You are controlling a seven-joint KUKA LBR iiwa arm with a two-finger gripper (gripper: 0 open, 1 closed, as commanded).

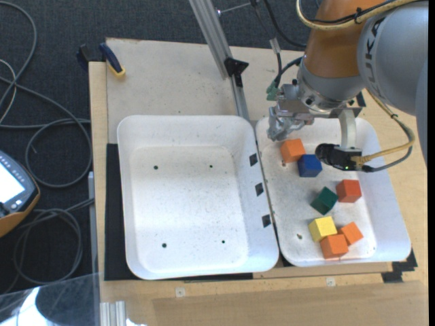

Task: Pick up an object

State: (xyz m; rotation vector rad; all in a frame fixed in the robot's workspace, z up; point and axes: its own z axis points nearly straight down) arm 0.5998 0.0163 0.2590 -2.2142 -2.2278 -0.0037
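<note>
Several small blocks lie in the right bin (387,229): an orange block (293,150) at the upper left, a blue block (309,166) just below it, a red-orange block (349,190), a green block (325,200), a yellow block (322,227), and two orange blocks (342,240) at the bottom. My gripper (280,130) hangs over the far left part of the right bin, just above and left of the upper orange block. Nothing shows between its fingers.
The left bin (136,182) sits beside the right one, with a row of black clips (259,189) along the seam. A slanted metal post (216,36) rises behind the bins. A blue-and-yellow clamp (113,60) lies at the bench's back left. Cables trail on the floor at left.
</note>
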